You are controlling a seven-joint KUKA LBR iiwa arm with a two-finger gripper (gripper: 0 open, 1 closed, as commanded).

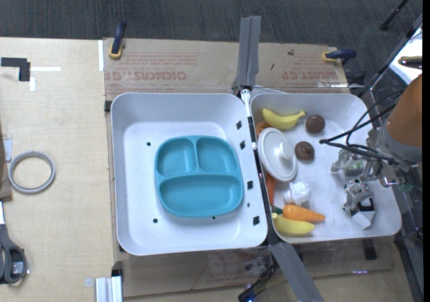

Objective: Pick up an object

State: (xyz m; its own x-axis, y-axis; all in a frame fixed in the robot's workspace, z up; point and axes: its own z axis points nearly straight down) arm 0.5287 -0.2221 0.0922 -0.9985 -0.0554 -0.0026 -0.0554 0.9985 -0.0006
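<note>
Nearest the camera, at the front of the right bin (386, 230), a yellow banana (294, 227) lies against the front wall with a carrot (304, 213) touching it just behind. A small white lump (297, 192) sits just behind the carrot. To their right, over the bare floor of this bin, the hand (354, 194) hangs at the end of the grey arm (410, 123) that comes in from the right. It stands apart from every loose thing, and whether it is open or closed cannot be told. In the left bin (127, 180) a blue divided plate (199, 175) lies flat in the middle. Out on the bench (60, 227), scissors (10, 264) show at the left edge, with a grey tape ring (30, 172) farther back. Deeper in the right bin, a white lid (277, 155) leans by the dividing wall with a brown ball (304, 151) touching its right rim. Behind them lie a second brown ball (314, 123) and a second banana (282, 118), side by side near the back wall. Farthest off, two clamps (117, 41) grip a sheet of cardboard (168, 69).
</note>
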